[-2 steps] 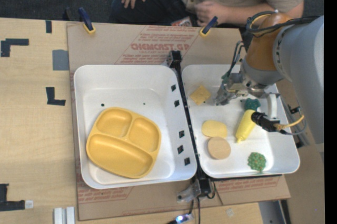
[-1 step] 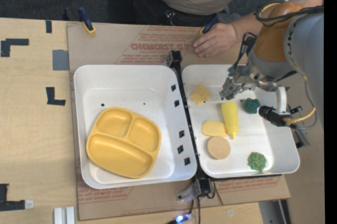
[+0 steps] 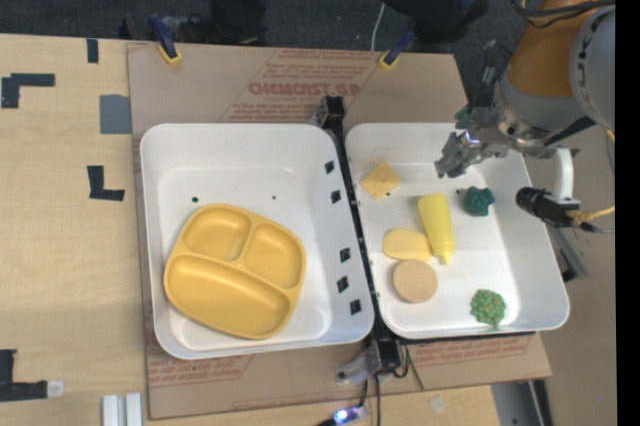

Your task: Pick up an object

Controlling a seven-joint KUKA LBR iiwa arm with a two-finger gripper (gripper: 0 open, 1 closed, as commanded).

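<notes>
The tool (image 3: 455, 160) is hovering over the right bin's (image 3: 540, 254) far edge, near the dark green piece (image 3: 477, 201); I cannot tell its state.

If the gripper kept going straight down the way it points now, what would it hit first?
Most likely bare floor of the right bin. The gripper hangs between the yellow wedge and the dark green piece; from this slanted view, depth is uncertain.

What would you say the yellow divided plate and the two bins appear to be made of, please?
The yellow plate looks like moulded plastic with a smooth, slightly glossy finish: uniform colour, rounded compartment ridges and soft highlights. The left bin and right bin also look like plastic, white and fairly matte, with thin rounded rims, though coated metal cannot be ruled out from this view.
</notes>
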